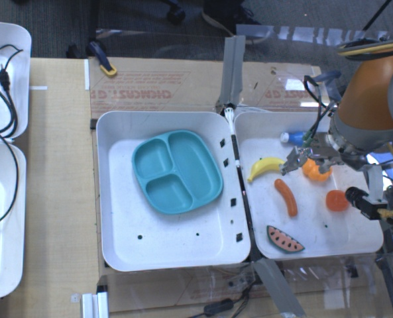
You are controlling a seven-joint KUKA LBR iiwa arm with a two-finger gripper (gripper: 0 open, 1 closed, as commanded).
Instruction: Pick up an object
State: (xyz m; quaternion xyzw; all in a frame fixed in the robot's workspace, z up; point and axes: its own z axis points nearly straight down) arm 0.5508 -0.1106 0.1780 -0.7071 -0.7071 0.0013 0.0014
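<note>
In the right bin (355, 244) lie a yellow banana (265, 167), a red-orange sausage (286, 197), a watermelon slice (285, 240), a red tomato-like piece (337, 200) and an orange fruit (315, 171). My gripper (309, 159) hangs low over the bin's middle, right above the orange fruit and partly covering its top. The banana lies just left of the gripper. A small blue and white object (291, 137) sits behind the gripper near the far wall.
The left bin (116, 230) holds a teal divided plate (177, 171). A grey divider post (233, 71) rises between the bins at the back. The arm's orange band (372, 98) looms over the right bin's far right corner.
</note>
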